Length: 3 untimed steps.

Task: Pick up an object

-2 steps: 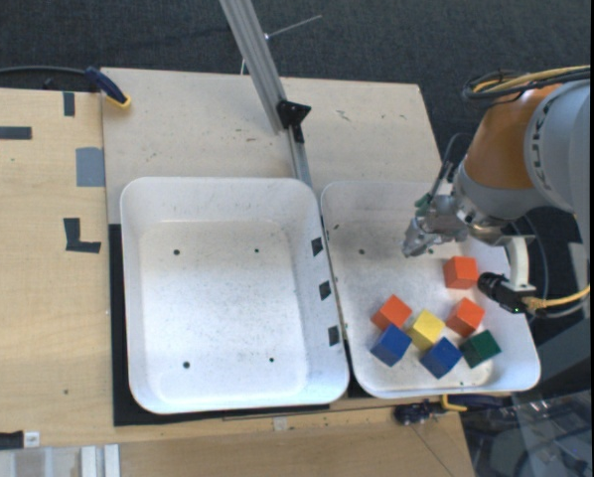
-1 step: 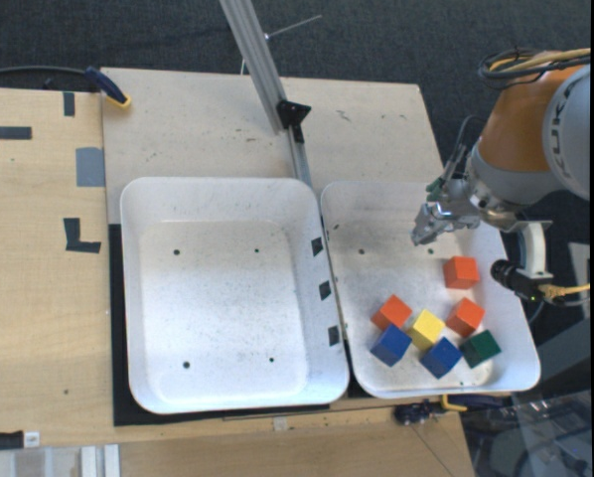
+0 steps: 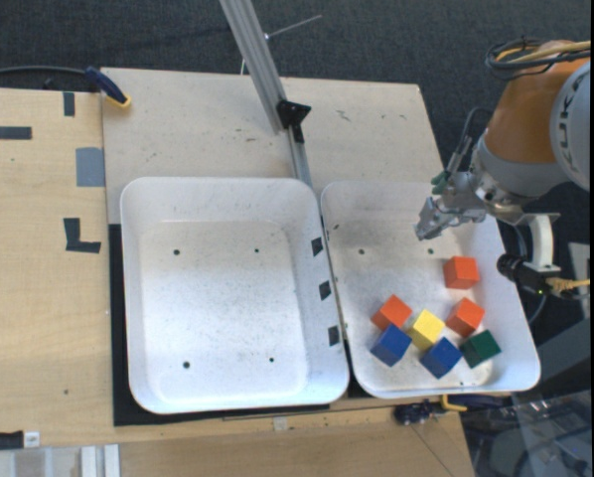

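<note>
Several small cubes lie in the right bin (image 3: 362, 371). An orange cube (image 3: 461, 272) sits alone near the right wall. Below it cluster another orange cube (image 3: 466, 317), a third orange cube (image 3: 391, 313), a yellow cube (image 3: 427, 327), two blue cubes (image 3: 390, 345) (image 3: 440, 357) and a green cube (image 3: 481, 348). My gripper (image 3: 434, 223) hangs over the upper part of the right bin, up and left of the lone orange cube. Nothing shows between its fingers.
The left bin (image 3: 138, 266) lies beside the right one, sharing a middle wall. A slanted metal pole (image 3: 262, 63) crosses the bench behind the bins. The grey arm with its orange band (image 3: 535, 117) comes in from the right.
</note>
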{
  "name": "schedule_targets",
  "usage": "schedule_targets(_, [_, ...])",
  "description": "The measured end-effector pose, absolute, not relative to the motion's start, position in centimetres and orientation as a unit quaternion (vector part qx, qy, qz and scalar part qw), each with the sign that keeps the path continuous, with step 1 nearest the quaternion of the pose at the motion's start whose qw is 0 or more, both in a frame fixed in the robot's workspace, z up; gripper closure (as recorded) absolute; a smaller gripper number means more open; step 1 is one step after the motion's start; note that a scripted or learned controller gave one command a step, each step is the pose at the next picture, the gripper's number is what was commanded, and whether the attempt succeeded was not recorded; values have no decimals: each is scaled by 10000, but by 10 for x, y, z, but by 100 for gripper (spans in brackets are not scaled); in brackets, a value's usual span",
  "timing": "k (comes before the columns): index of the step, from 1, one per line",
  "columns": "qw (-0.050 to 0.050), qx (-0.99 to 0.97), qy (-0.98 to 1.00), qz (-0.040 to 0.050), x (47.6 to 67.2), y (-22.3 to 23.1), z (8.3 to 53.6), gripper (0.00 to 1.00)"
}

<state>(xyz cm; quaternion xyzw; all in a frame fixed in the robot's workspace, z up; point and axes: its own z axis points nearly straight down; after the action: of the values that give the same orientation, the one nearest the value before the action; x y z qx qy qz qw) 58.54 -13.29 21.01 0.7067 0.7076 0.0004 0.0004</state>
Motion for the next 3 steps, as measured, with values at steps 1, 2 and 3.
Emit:
schedule_targets(1, [-5, 7045, 7097, 10, 595, -77, 224, 100])
schedule_targets(2, [-9, 7044, 7098, 4, 616, -21, 220, 100])
schedule_targets(3, [-9, 7050, 7092, 2, 621, 23, 223, 100])
